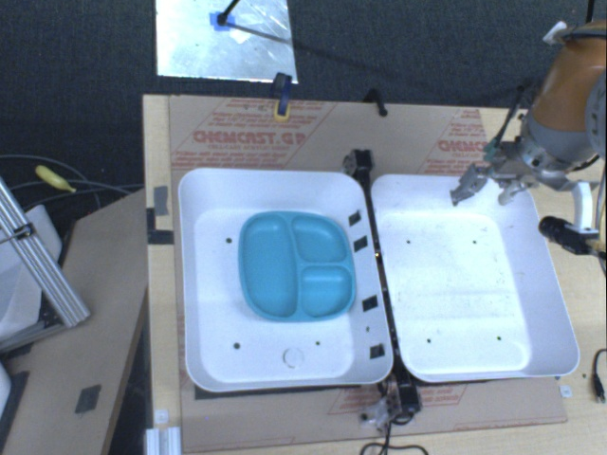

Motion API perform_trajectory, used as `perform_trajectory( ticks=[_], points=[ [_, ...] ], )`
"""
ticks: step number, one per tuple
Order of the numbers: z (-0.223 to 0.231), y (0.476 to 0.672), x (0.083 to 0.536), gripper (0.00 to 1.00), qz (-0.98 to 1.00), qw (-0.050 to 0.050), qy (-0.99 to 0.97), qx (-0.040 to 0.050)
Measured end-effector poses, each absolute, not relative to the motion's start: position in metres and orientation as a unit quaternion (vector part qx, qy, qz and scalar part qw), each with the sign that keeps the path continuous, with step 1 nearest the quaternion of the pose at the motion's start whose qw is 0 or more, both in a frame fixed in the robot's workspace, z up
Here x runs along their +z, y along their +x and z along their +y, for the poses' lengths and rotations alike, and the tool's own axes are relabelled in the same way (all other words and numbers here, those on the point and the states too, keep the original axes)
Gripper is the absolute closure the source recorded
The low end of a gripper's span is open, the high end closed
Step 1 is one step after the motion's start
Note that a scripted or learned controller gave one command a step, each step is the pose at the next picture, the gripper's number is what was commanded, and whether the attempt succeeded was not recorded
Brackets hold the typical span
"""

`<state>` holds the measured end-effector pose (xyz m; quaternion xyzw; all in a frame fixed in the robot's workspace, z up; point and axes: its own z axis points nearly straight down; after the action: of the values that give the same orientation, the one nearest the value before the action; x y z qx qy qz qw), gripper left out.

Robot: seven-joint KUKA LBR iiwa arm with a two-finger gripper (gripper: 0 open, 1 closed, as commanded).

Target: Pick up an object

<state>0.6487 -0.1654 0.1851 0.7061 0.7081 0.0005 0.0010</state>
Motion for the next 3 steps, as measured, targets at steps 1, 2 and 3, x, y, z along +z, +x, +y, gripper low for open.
perform_trajectory(
  ticks=[1, 2, 3],
  points=[
    [-0.197, 0.598, 0.079, 0.0, 0.706, -0.002, 0.708, -0.0017],
    [-0.207, 0.596, 0.085, 0.0, 0.707, 0.001, 0.707, 0.0003],
    [-0.206, 0.562, 0.084, 0.0, 0.707, -0.001, 0.707, -0.0004]
  ],
)
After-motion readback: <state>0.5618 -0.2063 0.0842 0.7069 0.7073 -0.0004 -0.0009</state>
